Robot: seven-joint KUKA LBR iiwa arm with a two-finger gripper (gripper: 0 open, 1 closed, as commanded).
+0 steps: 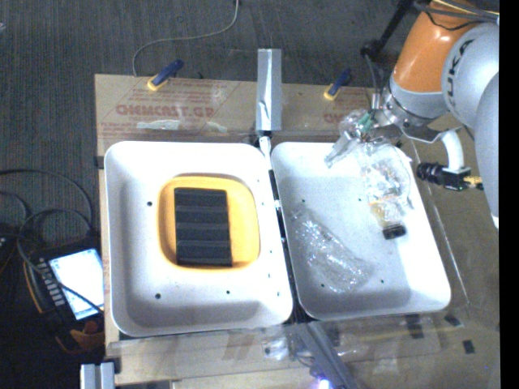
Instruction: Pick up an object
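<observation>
My gripper (366,128) hangs over the far edge of the right bin (430,286), below the orange wrist band. A clear plastic bag (383,177) stretches from right under the gripper down into the bin. It has a small amber piece and a black cap (394,231) at its lower end. The bag's crumpled top touches the gripper's tip, but the glare hides how it is gripped. A second clear wrapper (328,250) lies flat in the middle of the right bin. In the left bin (130,298) sits a yellow tray with a black ribbed pad (203,225).
A metal divider post (268,87) stands at the back between the bins. Two blue-handled clamps (165,74) (338,82) hold the brown board behind them. A black cable connector (442,174) sticks out of the arm just right of the right bin.
</observation>
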